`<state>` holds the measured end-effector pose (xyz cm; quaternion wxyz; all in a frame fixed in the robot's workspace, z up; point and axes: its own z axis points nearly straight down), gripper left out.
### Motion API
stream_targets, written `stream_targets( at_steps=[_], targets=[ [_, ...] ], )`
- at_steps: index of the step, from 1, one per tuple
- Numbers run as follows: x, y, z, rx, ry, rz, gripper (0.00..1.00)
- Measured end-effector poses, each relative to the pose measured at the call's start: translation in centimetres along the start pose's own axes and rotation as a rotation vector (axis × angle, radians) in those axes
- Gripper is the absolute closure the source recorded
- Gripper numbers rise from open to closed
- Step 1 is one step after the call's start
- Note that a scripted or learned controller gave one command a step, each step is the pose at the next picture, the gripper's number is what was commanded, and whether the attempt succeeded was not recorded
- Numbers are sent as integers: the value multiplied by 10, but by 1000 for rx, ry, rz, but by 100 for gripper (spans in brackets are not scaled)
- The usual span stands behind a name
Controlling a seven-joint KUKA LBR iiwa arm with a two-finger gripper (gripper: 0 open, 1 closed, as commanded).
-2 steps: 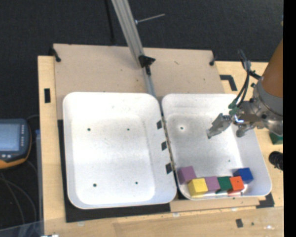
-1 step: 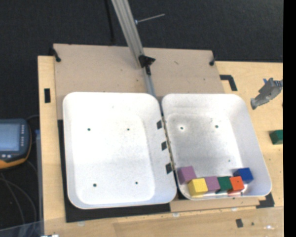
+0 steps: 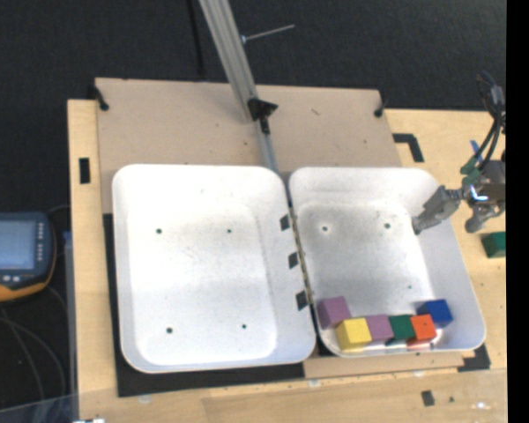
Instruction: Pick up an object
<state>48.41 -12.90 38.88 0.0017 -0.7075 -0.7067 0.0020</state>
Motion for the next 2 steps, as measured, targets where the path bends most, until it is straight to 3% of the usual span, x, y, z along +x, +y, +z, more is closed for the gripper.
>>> stream_targets(
  at_steps=[1,2],
  targets=[
    [-22,0,-77,-16,-4,2,0],
    [-38,0,-18,-2,-1,2,0]
  ],
)
